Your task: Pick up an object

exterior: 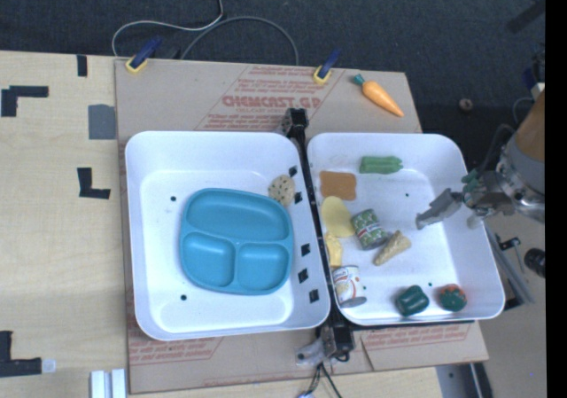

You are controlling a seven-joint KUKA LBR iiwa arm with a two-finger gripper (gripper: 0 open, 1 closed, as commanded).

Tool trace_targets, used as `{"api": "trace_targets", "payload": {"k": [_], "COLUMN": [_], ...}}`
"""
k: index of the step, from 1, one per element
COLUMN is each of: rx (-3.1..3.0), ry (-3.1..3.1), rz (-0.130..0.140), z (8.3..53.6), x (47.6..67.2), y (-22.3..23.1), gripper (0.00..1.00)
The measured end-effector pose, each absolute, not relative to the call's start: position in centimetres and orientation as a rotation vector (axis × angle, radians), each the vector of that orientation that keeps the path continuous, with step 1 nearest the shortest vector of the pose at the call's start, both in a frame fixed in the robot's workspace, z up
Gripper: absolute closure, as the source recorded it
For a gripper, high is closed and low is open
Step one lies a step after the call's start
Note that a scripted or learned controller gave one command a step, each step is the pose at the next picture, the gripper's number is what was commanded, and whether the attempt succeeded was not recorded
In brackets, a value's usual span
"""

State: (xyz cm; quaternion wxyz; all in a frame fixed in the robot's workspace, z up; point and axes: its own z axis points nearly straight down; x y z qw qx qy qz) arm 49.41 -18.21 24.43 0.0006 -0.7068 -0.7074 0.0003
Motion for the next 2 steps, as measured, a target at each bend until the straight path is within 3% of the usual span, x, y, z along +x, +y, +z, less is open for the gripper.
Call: {"api": "trace_targets", "payload": {"k": [1,2], "rx": [-2.222,-2.221], "ry": [-2.231,-2.233], "rz": [-0.002,-0.003], "z": [7.9,8.7], "x": [53.7,59.8], "y": [-15.7,-10.9], "gripper": [0.00,0.00]}}
